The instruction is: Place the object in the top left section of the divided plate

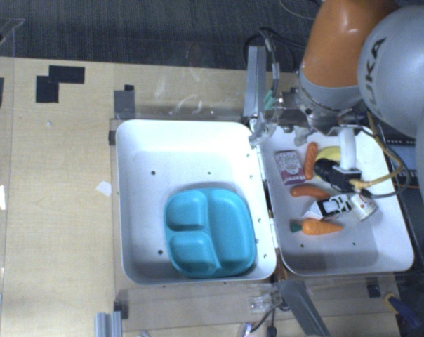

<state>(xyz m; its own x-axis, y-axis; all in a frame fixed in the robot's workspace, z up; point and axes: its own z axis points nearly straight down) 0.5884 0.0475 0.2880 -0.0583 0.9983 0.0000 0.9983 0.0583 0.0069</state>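
Note:
A blue divided plate (210,232) lies in the left bin (149,153), toward its front right. It has two small sections on the left and one large section on the right, and nothing lies in them. The grey arm with its orange band hangs over the back of the right bin (380,251). My gripper (319,123) sits under the wrist there, above a cluster of small things. I see nothing held between its fingers.
In the right bin lie a pink packet (288,166), an upright orange carrot (310,159), a yellow piece (329,152), a reddish carrot (312,191), a green-topped carrot (321,226), a black-and-white item (336,206) and a small can (365,208).

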